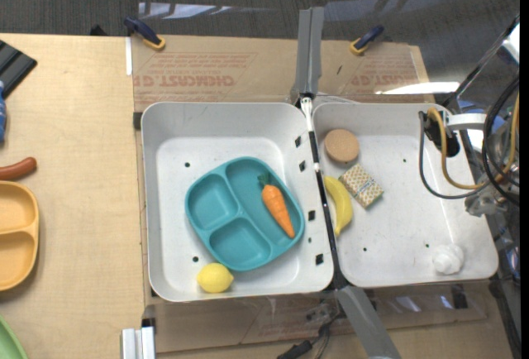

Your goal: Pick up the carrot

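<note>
Both bins [157, 184] look like smooth white plastic with a slight sheen. The teal tray [216, 213] is matt plastic; the carrot [278, 209] glossy. Brown cardboard [207, 72] lies on the pale wood-look counter [70, 109].

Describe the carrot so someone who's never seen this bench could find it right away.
Look in the left white bin, where a teal divided plate lies. The carrot rests in the plate's right-hand compartment. It's orange with a green top, unlike the yellow lemon beside the plate.
</note>
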Motion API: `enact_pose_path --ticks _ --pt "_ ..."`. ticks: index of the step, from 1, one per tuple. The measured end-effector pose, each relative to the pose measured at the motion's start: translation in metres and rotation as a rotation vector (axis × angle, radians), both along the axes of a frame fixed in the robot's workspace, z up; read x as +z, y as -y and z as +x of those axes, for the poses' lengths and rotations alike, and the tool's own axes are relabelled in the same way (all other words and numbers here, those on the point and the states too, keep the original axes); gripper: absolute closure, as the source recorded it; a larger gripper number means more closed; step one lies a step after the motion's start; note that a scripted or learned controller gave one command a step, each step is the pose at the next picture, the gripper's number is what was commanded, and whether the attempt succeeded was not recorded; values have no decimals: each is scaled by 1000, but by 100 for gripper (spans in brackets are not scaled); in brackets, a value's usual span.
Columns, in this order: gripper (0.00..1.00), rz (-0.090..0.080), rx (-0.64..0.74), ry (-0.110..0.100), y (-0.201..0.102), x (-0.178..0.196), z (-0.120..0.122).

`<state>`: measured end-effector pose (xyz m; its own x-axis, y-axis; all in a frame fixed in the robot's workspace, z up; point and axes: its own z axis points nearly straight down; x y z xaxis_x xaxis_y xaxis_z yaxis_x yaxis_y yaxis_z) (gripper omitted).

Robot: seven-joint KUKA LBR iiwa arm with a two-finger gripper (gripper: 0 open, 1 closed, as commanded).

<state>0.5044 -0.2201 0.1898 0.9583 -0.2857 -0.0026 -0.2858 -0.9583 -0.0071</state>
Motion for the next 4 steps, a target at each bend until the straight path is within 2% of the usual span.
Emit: enact_pose_path --ticks 1,2,3,4 --pt "100 -1 -27 -5 -34 -13 -16" --pt "100 -1 -44 -1 0 -17 -13" --pt "100 -1 -67 -4 0 -30 -12" --pt "100 -1 -98 1 0 22 -11"
